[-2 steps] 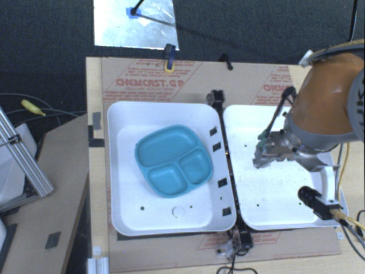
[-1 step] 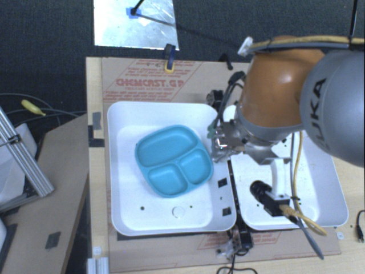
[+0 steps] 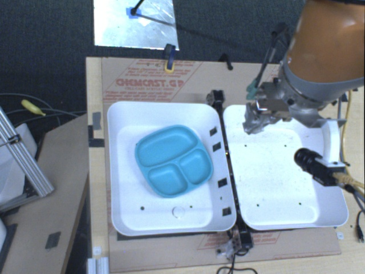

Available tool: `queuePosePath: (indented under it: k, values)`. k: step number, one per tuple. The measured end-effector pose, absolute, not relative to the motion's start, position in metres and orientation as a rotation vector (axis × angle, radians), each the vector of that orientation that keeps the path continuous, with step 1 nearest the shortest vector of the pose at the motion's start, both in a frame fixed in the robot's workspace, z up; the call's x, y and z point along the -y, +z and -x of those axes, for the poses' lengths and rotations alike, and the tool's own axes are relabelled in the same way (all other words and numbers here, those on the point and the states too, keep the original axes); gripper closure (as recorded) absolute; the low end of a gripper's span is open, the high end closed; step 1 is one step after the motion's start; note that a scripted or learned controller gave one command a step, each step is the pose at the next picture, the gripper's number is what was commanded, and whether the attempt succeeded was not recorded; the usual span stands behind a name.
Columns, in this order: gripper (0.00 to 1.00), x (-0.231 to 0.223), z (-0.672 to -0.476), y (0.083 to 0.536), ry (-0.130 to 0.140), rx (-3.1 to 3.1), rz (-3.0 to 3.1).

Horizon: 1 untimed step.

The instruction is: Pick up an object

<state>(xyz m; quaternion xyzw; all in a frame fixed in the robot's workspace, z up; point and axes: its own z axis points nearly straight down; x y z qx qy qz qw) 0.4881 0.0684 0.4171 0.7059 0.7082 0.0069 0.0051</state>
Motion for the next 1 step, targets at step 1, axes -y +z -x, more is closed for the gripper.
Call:
queuePosePath:
  k: [1]
  values:
    - [1.00, -0.1337, -0.4867, 0.4617, 0.012, -2.231, -2.208]
